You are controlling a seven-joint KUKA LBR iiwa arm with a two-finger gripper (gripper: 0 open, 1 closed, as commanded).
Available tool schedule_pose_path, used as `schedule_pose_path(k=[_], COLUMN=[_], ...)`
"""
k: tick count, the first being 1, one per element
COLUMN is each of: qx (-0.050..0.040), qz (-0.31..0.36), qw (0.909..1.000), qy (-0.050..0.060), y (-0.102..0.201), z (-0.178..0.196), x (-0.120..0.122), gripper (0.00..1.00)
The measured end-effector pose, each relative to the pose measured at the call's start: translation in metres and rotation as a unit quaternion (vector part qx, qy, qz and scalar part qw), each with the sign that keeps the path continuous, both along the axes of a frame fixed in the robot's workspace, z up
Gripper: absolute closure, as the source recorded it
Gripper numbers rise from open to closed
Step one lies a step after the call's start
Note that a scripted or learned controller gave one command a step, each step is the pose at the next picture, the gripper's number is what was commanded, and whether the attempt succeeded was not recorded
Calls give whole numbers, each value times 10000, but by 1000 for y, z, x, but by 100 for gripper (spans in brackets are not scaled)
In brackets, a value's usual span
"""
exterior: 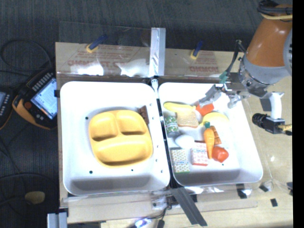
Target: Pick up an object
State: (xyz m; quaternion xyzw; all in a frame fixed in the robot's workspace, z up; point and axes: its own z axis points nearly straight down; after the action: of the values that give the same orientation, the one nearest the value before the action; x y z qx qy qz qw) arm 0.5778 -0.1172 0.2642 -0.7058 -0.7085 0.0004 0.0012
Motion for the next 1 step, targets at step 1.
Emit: schedule_pose_path(k=[1], qx=[1], qz=[1206], qw=[9927], qy=[-12], y=[-6], z=[-157], x=[23], gripper=[0])
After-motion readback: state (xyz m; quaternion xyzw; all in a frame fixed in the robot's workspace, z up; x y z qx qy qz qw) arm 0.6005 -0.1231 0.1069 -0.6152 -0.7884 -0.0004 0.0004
